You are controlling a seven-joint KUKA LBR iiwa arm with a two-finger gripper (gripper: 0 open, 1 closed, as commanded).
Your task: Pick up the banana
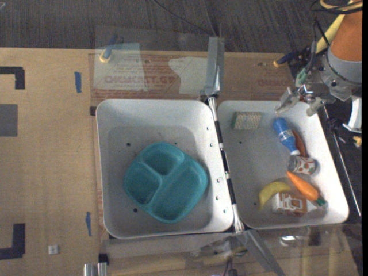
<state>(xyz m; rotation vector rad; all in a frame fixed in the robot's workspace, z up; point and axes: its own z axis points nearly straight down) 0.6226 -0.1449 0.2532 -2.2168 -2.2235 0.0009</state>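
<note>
Seen from above, my gripper [299, 99] hangs over the far right corner of the right bin [253, 209], its two fingers [286, 102] spread open with nothing between them. Nearest below the fingers lies a blue bottle [283, 133]; a speckled sponge [247, 120] lies to their left against the bin's far wall. Farther toward the near wall I see a small can [303, 165], then an orange carrot [305, 187] and a small carton [290, 203]. The banana [271, 191] lies just left of the carton, well apart from the fingers, near the bin's front. The left bin [115, 119] holds a teal divided plate [165, 181], its three compartments bare.
</note>
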